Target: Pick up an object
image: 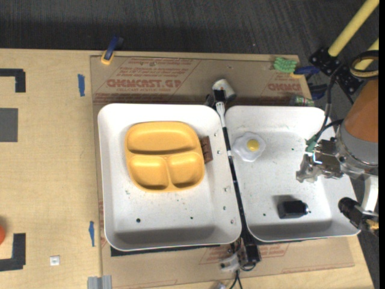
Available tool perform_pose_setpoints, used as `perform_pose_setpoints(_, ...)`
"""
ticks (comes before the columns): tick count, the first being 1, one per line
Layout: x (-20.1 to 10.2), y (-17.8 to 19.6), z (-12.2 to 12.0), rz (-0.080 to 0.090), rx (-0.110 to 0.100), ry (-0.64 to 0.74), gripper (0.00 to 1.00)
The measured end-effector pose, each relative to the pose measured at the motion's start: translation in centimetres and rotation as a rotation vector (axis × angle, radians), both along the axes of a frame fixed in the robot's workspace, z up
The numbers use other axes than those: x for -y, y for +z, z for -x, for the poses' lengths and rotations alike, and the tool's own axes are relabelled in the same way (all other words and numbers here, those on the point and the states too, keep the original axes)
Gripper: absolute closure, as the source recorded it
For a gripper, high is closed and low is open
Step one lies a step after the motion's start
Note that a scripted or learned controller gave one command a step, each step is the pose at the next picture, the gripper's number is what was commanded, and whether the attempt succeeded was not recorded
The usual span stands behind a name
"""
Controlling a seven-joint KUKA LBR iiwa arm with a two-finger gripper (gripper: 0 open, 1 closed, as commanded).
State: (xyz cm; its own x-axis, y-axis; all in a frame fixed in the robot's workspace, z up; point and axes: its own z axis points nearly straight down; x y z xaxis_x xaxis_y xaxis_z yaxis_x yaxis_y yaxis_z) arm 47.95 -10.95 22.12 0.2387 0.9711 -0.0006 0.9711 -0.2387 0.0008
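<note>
- Nearest the lens, at the bottom edge of the view, sits the cardboard sheet (pixel 150 77) under both bins; its printed top strip shows at twelve o'clock.
- Left bin (pixel 114 179), white and shallow, fills the middle-left of the bench.
- Right bin (pixel 271 218), its twin, touches the left bin along a dark seam.
- My arm (pixel 367 122) reaches in at three o'clock, the orange band showing above the wrist.
- Yellow divided tray (pixel 163 155) lies flat in the upper half of the left bin, three compartments facing up.
- My gripper (pixel 313 167) hangs over the right bin toward its three o'clock wall; I cannot tell how far its fingers are parted, and I see nothing between them.
- Fried egg toy (pixel 249 146), white with a yellow yolk, lies at the right bin's ten o'clock corner, well apart from my gripper.
- Black block (pixel 292 208) lies on the right bin's floor at about six o'clock, just below my gripper and to its seven o'clock, apart from it.
- Brown piece (pixel 204 149) is tucked against the tray's three o'clock edge, near the seam.
</note>
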Motion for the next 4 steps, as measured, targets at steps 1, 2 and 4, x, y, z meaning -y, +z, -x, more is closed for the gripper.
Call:
perform_pose_setpoints(1,5.0,-3.6,0.1,-0.002,-0.004,-0.293,1.0)
perform_pose_setpoints(2,5.0,-3.6,0.0,-0.002,-0.004,-0.292,0.0)
perform_pose_setpoints(4,0.9,-13.6,-9.1,0.0,0.001,0.186,0.0)
